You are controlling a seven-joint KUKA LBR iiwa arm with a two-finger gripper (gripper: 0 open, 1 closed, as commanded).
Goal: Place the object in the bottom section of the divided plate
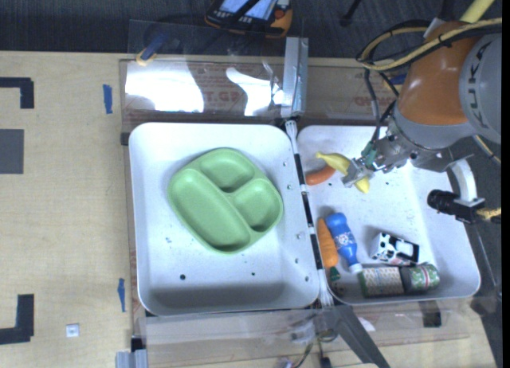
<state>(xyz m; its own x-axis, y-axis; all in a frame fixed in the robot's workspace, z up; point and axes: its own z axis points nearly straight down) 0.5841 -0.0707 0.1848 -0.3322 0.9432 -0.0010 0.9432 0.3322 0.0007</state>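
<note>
I've got the gripper (360,172) right over the banana (341,166), grip unclear from here, divided plate (225,199) off to its left.

Your arm (446,88) reaches in from the right — orange band up top, wrist angled down-left — with the gripper (358,169) low over the right bin.

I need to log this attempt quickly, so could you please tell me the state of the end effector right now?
End effector: low over the right bin, at the yellow banana; open or closed cannot be told, and no grasp is visible.
</note>
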